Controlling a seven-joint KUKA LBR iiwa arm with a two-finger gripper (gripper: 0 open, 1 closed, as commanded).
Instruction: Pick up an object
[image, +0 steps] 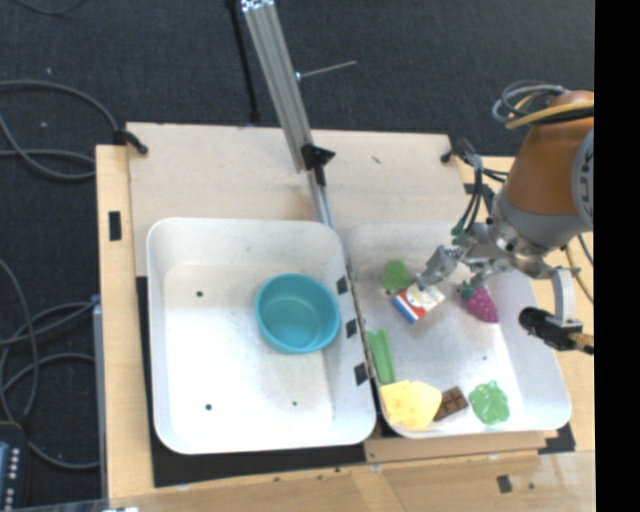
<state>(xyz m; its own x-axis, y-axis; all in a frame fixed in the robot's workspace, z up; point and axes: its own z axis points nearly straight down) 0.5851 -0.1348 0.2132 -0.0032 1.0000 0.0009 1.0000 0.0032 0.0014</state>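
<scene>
My gripper hangs over the upper middle of the right bin, open, with nothing between its fingers. A small white box with red and blue sides lies just below and left of one fingertip. A purple bunch of grapes sits just below the other fingertip. A green lump rests left of the gripper.
The right bin also holds a green stick, a yellow cheese wedge, a brown piece and a green leafy toy along its front. A blue bowl sits in the left bin. A metal post rises behind the bins.
</scene>
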